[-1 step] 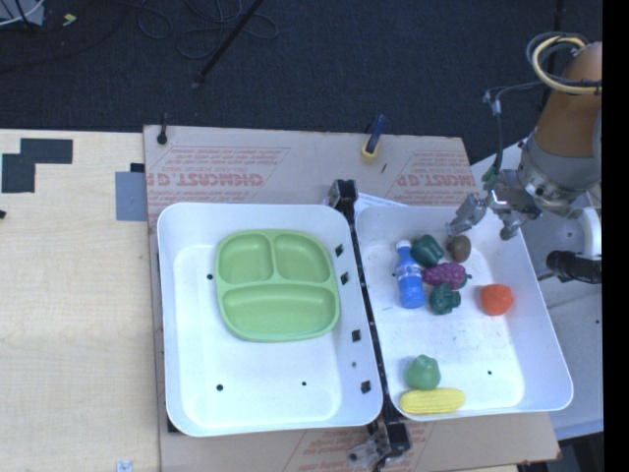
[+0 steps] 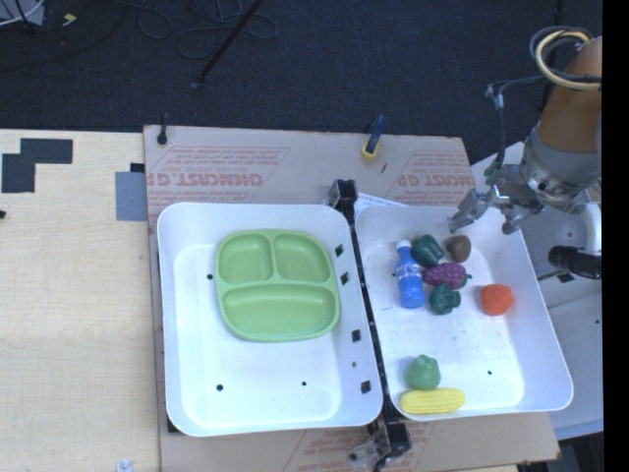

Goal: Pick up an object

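On the left side of the bench stands the left white bin (image 2: 187,382), and inside it lies a green divided plate (image 2: 277,285) with three compartments, placed in the upper middle part of the bin. Between the two bins runs a black divider strip (image 2: 362,313), and behind them lies a brown cardboard sheet (image 2: 226,170) with red printing, where a small blue and yellow clamp (image 2: 372,140) sits at the far edge. Further right is the right white bin (image 2: 545,372), which contains the small objects: a blue bottle (image 2: 408,276) with a white cap, just beside it a dark green vegetable (image 2: 428,251), a purple toy (image 2: 444,274) and another dark green piece (image 2: 444,300), all close together in one group. A brown round object (image 2: 458,249) lies near the far side of this group, and an orange-red ball (image 2: 496,300) lies apart on its right. Near the front edge of this bin are a green round toy (image 2: 424,372) and a yellow corn cob (image 2: 429,401), touching or almost touching. Above the far right corner of the bin hangs the gripper (image 2: 486,211), with its two fingers apart and nothing between them, well apart from the objects
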Available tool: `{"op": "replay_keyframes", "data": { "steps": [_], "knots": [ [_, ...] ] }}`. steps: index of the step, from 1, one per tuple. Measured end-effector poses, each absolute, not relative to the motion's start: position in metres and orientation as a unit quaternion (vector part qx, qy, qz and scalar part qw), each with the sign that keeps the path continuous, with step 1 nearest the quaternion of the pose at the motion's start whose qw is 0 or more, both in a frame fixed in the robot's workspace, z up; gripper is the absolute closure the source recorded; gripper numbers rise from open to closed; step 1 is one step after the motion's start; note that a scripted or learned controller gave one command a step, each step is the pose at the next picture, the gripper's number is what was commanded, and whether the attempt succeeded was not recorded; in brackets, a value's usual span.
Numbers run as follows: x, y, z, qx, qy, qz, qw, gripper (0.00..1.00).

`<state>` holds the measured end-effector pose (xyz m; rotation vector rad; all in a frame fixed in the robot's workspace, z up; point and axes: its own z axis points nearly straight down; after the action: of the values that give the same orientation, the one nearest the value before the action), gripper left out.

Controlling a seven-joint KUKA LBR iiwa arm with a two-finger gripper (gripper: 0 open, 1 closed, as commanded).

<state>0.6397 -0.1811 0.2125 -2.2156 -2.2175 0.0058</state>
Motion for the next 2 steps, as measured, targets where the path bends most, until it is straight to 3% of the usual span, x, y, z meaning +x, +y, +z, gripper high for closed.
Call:
{"op": "replay_keyframes", "data": {
  "steps": [2],
  "knots": [
    [0.643,-0.176,0.129,-0.705,-0.709,0.0001,0.0,0.0]
  ]
}}
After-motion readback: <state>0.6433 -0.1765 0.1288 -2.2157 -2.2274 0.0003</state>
